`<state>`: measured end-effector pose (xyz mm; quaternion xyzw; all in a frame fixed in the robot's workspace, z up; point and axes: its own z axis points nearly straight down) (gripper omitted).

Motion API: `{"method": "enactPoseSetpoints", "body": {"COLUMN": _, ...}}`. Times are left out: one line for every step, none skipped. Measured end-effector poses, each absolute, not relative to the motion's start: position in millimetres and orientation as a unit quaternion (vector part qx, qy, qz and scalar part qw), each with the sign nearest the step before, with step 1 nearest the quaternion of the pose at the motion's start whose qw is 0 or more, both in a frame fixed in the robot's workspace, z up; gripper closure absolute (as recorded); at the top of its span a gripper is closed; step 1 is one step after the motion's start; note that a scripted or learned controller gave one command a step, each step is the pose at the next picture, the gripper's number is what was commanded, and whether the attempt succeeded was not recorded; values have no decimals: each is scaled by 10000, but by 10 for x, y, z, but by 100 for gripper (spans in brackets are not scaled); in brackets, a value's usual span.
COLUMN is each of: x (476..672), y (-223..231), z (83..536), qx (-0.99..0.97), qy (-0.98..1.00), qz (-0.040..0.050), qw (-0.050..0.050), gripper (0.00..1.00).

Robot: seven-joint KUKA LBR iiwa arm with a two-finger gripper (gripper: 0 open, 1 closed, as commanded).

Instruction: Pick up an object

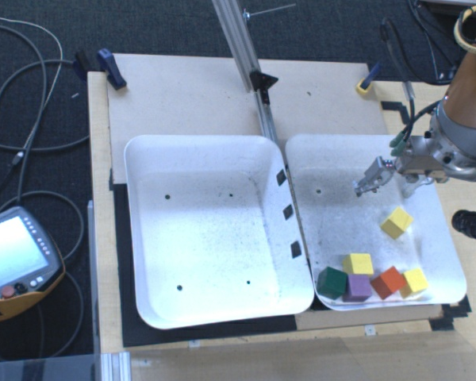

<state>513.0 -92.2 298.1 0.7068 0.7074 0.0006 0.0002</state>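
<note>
Several small blocks lie in the right bin point(325, 153). A yellow block point(396, 223) sits alone near the bin's middle right. Along the front wall a green block point(331, 281), a purple block point(357, 287), a second yellow block point(358, 263), a red block point(389, 281) and a third yellow block point(415, 281) are clustered together. My gripper point(374, 178) hangs over the upper middle of the right bin, up and to the left of the lone yellow block. No block is seen in it.
The left bin point(143, 153) lies beside the right one, with a metal rail point(238, 38) running down to the divide between them. Blue point(111, 68) and yellow point(368, 79) clamps hold the board's back corners. A pendant point(16, 264) lies at far left.
</note>
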Motion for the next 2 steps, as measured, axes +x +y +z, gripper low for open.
{"method": "enactPoseSetpoints", "body": {"x": 5155, "y": -1265, "z": 1967, "qx": 7080, "qy": 7062, "qz": -26, "qw": -39, "gripper": 0}}
{"method": "enactPoseSetpoints", "body": {"x": 4859, "y": -970, "z": 1382, "qx": 7067, "qy": 7075, "qz": 10, "qw": 15, "gripper": 0}}
